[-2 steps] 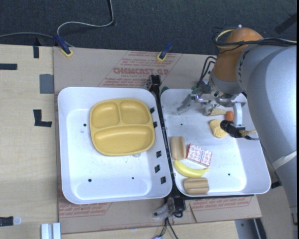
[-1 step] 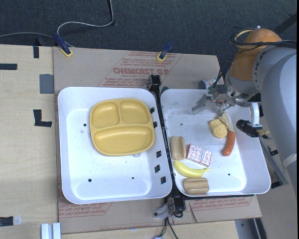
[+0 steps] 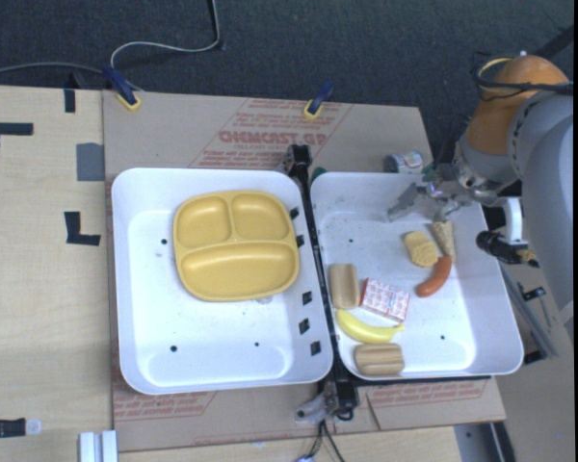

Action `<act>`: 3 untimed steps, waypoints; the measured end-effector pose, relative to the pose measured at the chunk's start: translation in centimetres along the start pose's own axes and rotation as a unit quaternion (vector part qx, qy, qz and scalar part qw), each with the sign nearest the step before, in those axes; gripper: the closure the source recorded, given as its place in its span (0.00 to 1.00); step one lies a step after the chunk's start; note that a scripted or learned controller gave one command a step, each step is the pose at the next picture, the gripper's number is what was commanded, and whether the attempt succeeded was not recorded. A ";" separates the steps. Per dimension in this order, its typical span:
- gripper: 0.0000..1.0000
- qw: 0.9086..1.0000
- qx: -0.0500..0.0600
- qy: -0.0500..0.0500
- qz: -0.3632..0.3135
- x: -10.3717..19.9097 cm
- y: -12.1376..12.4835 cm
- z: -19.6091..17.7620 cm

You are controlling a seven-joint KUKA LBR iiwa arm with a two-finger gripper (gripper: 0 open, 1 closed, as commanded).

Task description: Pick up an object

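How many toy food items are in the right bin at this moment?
6, all in the right bin: corn piece, tan stick, sausage, bread roll, banana, bun. A red-patterned packet lies among them. The gripper may hide more.

Right bin [image 3: 482, 340]: banana [image 3: 368, 328], sausage [image 3: 434, 276], two bread rolls [image 3: 344, 285], cracker [image 3: 421, 248], red-white packet [image 3: 385, 299].

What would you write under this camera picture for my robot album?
Robot tool hovers over toy food in the right bin; yellow plate sits left.
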State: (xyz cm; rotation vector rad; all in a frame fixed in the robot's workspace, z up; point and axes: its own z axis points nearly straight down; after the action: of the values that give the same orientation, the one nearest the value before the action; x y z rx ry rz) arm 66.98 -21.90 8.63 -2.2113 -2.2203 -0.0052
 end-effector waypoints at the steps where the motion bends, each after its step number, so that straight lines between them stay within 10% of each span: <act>1: 0.00 1.000 -0.004 -0.005 0.001 -0.4 -5.8 -0.1; 2: 1.00 1.000 -0.005 -0.005 0.001 -0.4 -5.7 -1.1; 3: 1.00 1.000 -0.003 -0.005 0.001 2.8 -8.7 -15.9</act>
State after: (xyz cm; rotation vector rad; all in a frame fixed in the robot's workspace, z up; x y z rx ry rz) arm 58.33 -19.30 24.57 -2.2212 -2.2248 -0.0005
